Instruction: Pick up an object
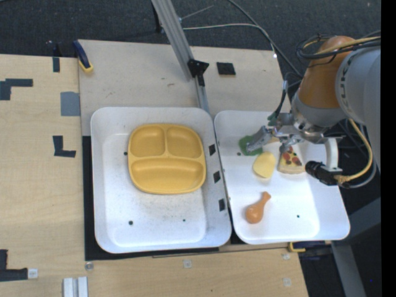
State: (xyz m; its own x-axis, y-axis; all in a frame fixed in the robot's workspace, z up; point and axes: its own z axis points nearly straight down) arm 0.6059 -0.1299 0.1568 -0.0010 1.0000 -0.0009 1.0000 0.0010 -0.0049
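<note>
Drumstick (257, 208) lies in right bin (322, 218) (white, speckled) on wood bench (37, 184); fingers' (286, 142) state unclear.

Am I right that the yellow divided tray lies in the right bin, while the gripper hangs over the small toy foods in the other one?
Not quite. The camera view shows the yellow divided tray lying in the left bin. The gripper hangs over the right bin, by the small toy foods: a green piece, a pale yellow piece and a drumstick.

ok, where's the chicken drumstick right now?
In the right bin, lower middle: the drumstick lies alone below the yellow piece.
</note>
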